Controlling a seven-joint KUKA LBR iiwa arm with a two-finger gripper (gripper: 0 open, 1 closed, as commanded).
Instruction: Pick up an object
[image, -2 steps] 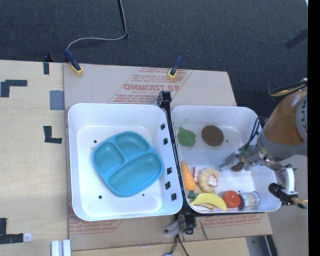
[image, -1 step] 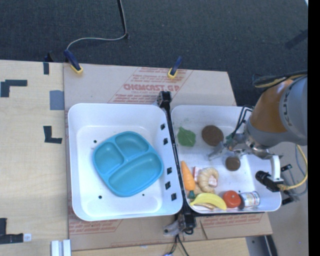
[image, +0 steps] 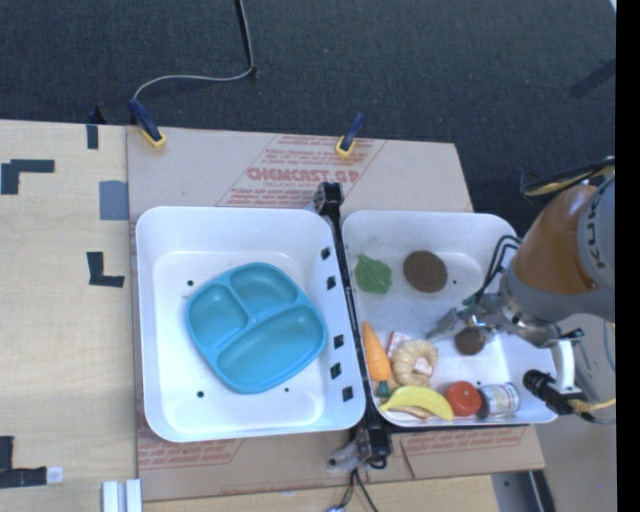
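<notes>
the claw sits low in the right bin, at the right of the frame, its thin fingers spread apart and pinching nothing; a small brown ball lies just beside the fingertips, toward the lower right, and looks like the likeliest target; to do this step well, i judge the claw should centre over the ball so one finger falls on each side, then descend before pressing together, since a round thing may roll away if nudged off-centre; the ball is dark brown, dull, small and roundish; it rests near the bin's right wall, apart from the brown disc above it.
</notes>
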